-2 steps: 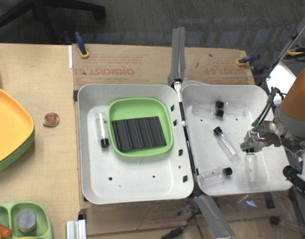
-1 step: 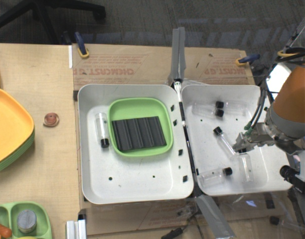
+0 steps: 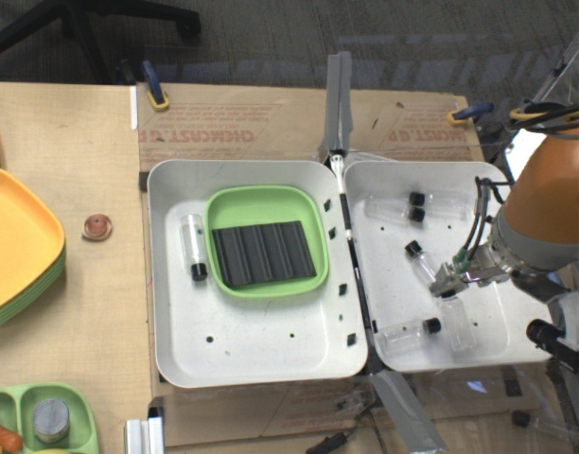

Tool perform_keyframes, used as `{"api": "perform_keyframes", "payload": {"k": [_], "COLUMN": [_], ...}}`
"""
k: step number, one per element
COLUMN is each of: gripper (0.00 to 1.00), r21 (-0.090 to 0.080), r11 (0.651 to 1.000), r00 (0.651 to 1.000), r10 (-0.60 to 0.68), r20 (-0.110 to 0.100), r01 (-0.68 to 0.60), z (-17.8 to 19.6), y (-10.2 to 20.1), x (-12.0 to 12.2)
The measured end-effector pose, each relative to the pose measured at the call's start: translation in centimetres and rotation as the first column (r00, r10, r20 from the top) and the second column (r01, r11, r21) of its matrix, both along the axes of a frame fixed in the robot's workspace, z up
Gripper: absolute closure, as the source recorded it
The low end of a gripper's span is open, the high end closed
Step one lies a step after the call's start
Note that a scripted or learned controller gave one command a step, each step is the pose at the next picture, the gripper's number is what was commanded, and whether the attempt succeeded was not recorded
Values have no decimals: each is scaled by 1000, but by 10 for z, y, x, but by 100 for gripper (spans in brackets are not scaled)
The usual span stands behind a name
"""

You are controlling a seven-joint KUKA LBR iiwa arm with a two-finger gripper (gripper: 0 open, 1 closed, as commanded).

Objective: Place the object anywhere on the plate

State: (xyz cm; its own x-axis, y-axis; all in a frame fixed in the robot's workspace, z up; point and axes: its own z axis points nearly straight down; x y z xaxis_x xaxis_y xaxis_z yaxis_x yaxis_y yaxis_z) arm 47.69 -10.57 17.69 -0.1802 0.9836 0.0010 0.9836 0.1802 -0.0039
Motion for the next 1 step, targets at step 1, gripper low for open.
{"api": "perform_keyframes", "payload": {"k": [1], "gripper": [100], "r21": [-1], "r11": [992], "r00": [992], "r10": [124], "r20": [4], "r01": [-124], "z": [33], "y": [31], "x": [1]}}
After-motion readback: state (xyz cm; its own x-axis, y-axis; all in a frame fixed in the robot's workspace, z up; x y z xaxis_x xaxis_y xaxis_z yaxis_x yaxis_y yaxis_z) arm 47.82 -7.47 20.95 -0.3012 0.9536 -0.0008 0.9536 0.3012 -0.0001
